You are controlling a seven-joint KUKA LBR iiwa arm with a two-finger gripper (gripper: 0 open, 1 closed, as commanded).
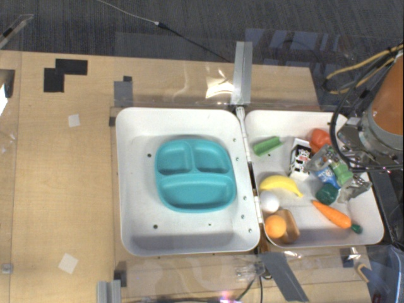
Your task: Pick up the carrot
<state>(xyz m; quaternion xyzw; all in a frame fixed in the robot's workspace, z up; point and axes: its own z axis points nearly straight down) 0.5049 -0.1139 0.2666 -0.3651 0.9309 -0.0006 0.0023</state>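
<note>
Here's the carrot, lying flat in the right bin toward five o'clock, tip pointing to ten o'clock, green stub at the low right corner. The tool hangs just above it at twelve o'clock, among clutter; whether it's apart or together, I can't tell. A banana sits at the carrot's nine o'clock. The carrot looks like a light, stiff, smooth toy, likely slippery, so best pinched across the thick middle, where it won't roll out.
</note>
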